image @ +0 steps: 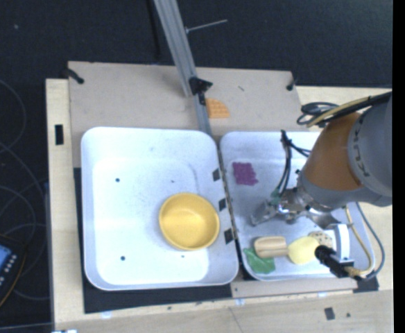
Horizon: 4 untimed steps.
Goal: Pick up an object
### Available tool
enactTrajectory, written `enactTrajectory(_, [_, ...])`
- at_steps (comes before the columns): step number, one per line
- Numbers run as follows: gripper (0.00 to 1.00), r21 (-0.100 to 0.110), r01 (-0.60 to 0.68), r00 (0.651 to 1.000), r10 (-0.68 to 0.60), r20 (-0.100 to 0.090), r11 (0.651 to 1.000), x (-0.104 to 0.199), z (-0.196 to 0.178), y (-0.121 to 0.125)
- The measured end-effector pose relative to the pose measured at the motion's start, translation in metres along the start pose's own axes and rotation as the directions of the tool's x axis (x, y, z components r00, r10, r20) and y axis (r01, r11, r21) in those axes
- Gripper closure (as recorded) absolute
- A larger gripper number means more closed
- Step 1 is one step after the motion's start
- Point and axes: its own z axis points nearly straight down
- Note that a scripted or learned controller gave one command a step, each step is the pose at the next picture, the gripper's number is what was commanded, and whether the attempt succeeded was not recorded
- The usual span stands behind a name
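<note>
My gripper (263,215) is low inside the right bin (258,148), near its middle, with the arm coming in from the right. Just below it, a tan wooden block (270,246) lies near the bin's front wall. A pale yellow rounded object (301,250) sits right of the block. A green piece (256,261) rests at the front left corner. Against the bin's back left lies a flat purple piece (244,173). Nothing shows between the gripper and any of these.
A yellow bowl (188,220) stands upright in the left bin (119,158), close to the divider between the bins. A slanted grey metal rail (178,40) crosses the board behind the bins. An orange patch (217,108) lies on that board.
</note>
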Motion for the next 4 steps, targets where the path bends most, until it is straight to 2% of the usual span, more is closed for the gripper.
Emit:
enactTrajectory(1, [1.0, -0.005, -0.005, 1.0, 0.005, -0.002, 1.0, 0.0, -0.012, 0.001])
enactTrajectory(3, [1.0, -0.009, 0.006, 1.0, -0.006, 0.0, 1.0, -0.008, -0.139, 0.007])
enactTrajectory(4, [1.0, -0.005, 0.007, 1.0, -0.007, -0.002, 1.0, -0.008, -0.165, 0.008])
